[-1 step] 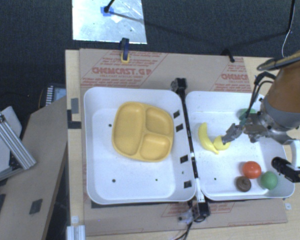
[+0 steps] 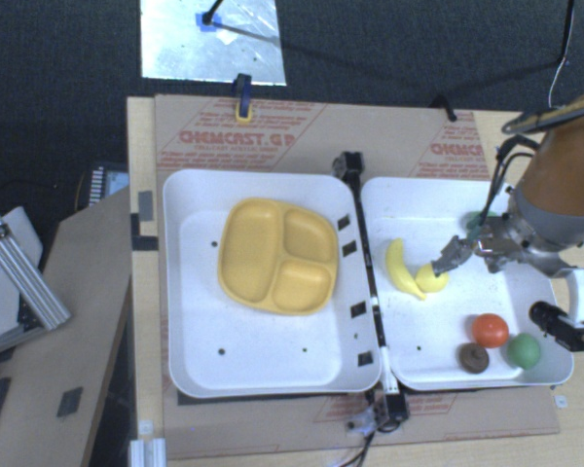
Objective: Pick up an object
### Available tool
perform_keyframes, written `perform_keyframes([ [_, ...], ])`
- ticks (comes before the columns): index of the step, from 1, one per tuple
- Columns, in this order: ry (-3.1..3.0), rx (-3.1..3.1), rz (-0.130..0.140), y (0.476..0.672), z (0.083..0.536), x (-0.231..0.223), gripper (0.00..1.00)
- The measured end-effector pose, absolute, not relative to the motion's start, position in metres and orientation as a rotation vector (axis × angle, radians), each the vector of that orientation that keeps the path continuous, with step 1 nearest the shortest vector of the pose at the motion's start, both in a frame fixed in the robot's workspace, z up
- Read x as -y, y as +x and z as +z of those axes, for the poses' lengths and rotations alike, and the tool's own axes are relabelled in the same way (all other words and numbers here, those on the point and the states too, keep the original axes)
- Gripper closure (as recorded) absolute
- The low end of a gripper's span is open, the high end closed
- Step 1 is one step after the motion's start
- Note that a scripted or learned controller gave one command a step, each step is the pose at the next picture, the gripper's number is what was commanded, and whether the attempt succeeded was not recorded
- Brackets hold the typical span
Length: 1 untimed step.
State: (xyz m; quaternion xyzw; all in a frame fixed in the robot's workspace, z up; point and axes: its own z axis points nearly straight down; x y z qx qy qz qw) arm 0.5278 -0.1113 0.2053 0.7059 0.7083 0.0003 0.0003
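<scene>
A yellow banana point(image 2: 405, 267) lies in the right bin point(image 2: 423, 212), near its left wall. My gripper point(image 2: 447, 260) reaches in from the right and sits low at the banana's right end, touching or almost touching it. Toward the bin's front right corner lie a red-orange round fruit point(image 2: 490, 330), a green round fruit point(image 2: 524, 350) and a small brown object point(image 2: 474, 358). The arm's grey body with its orange band point(image 2: 565, 168) hangs over the bin's right side.
The left bin point(image 2: 200, 348) holds a yellow divided plate point(image 2: 277, 256). A black divider with clips point(image 2: 363, 270) runs between the bins. Cables point(image 2: 496, 188) hang by the wrist. A black part point(image 2: 557, 323) juts over the right bin's right edge.
</scene>
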Motion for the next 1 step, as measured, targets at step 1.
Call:
perform_keyframes([
  [1, 2.222, -2.224, -0.003, 0.5261, 0.1625, 0.1153, 0.00],
])
